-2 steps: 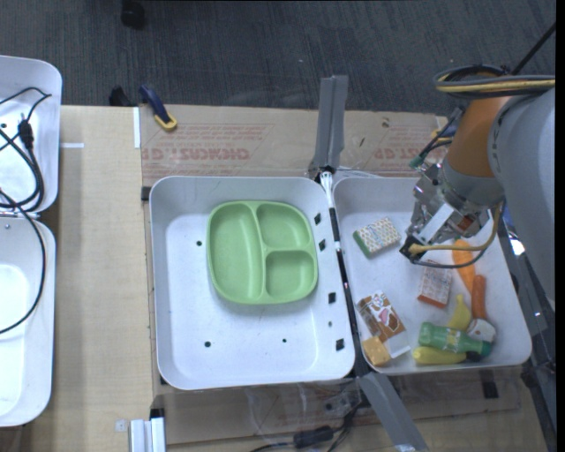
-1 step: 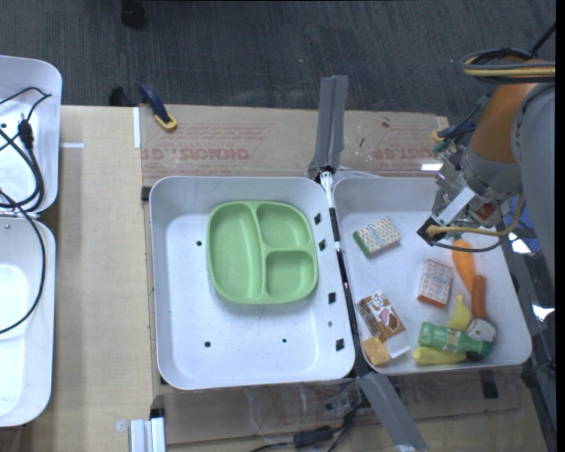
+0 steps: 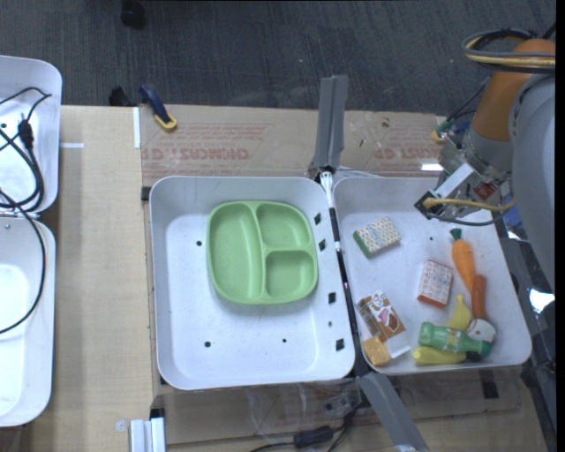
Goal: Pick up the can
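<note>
The arm [image 3: 521, 106] runs off the right edge, so most of its grey body is cut away, and its wrist end by the right bin [image 3: 402, 196] is too cluttered with cables to make out the fingers. The bin's right rim sits hidden under the arm. On the left, two white tubs [image 3: 22, 265] are sliced by the frame edge. The print on the small cartons [image 3: 378, 236] is too tiny to read. A dark object [image 3: 132, 12] at the top edge is cropped.

We make out only faint red, upside-down lettering on the brown cardboard sheet [image 3: 265, 141] along the bench's far edge, too blurred to read.
</note>
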### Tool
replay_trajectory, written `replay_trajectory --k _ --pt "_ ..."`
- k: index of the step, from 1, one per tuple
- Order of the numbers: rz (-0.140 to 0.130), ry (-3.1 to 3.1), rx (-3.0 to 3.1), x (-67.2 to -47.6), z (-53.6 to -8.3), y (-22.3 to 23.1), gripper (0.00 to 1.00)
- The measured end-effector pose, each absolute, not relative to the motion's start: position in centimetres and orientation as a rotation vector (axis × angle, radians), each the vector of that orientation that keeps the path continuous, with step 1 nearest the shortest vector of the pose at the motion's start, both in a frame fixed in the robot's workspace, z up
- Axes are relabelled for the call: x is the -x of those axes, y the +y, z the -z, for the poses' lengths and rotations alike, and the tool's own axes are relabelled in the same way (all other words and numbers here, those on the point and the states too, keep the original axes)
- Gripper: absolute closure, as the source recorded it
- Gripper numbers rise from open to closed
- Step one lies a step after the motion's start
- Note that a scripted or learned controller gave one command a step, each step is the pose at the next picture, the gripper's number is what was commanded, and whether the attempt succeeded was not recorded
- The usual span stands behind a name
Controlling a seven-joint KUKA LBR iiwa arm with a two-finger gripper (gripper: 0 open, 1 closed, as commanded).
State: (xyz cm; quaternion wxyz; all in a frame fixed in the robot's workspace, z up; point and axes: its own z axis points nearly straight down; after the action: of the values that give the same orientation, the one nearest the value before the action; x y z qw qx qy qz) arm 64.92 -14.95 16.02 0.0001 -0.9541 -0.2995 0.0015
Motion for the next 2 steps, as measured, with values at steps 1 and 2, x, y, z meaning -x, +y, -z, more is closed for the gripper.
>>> replay_trajectory --k 1,2 --pt "-0.005 -0.875 3.017 -64.4 -19.9 -12.7 1.00" --pt "-0.007 -0.701 3.061 -61.7 -20.8 -13.3 1.00"
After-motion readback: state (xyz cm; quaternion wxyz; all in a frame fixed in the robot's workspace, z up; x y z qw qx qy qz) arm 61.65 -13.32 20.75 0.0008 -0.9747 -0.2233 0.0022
